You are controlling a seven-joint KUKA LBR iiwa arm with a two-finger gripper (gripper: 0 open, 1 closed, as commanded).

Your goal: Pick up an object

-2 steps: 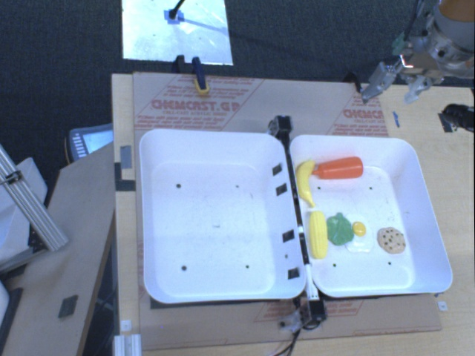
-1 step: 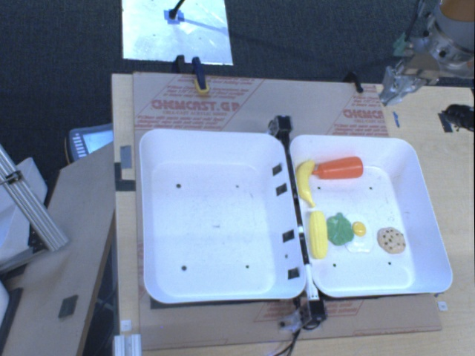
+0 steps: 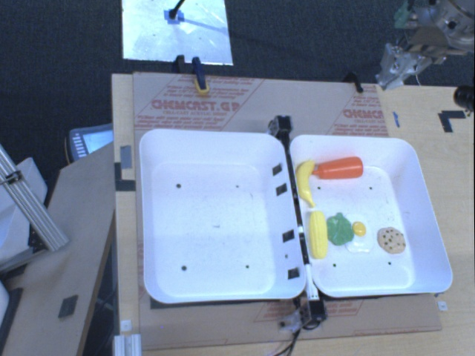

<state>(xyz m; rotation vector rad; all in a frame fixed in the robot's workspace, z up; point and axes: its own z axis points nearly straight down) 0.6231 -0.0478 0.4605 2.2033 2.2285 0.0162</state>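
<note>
The claw (image 3: 391, 64) hangs high at the far right, beyond the right bin (image 3: 427, 199) and well apart from every object; it carries nothing, though whether its fingers are spread or closed I cannot tell from this blur. The carrot (image 3: 340, 167) touches the banana (image 3: 305, 182), so a descent there risks nudging both. The corn (image 3: 318, 233) hugs the dividing wall, leaving poor finger room. The cookie (image 3: 390, 239) lies flat but has open floor around it.
</note>
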